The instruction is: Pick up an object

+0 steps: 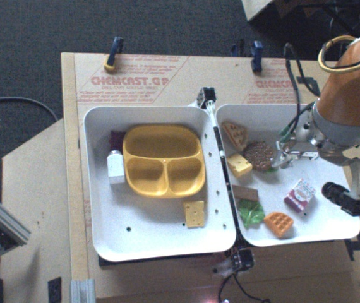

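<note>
My gripper (pixel 282 158) is low in the right bin (pixel 331 232), at the right edge of a round brown patty (pixel 258 155) and touching or nearly touching it. Around the patty lie a pizza slice (pixel 234 133) and a yellow cheese cube (pixel 239 165). Nearer the front of the bin are a brown bar (pixel 245 193), a green leaf (pixel 251 214), an orange waffle (pixel 279 224) and a pink-and-white carton (pixel 300 195). I see nothing lifted off the bin floor.
The left bin (pixel 98 219) holds a yellow divided plate (pixel 163 160), a white bottle (pixel 115 166), a dark purple item (pixel 117 137) and a holed cheese slice (pixel 194 213). The arm's orange band (pixel 354 84) hangs over the right bin's far right side.
</note>
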Controlling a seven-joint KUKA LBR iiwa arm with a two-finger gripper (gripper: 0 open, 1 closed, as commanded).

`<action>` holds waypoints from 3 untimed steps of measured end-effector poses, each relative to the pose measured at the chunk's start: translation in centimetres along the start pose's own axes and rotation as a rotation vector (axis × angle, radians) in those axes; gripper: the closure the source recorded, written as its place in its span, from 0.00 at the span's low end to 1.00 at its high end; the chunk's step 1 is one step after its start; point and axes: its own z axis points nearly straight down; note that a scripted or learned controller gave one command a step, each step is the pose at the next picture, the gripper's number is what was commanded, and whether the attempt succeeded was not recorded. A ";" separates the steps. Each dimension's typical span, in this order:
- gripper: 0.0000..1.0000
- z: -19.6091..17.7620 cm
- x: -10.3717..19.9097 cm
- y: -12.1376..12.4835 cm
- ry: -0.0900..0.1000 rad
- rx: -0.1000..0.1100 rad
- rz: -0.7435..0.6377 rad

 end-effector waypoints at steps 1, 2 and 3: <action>1.00 0.0 -0.2 -0.9 0.001 0.004 0.003; 1.00 0.1 -0.6 -0.5 0.001 0.001 0.002; 1.00 -1.6 -0.4 -1.2 0.000 -0.002 0.001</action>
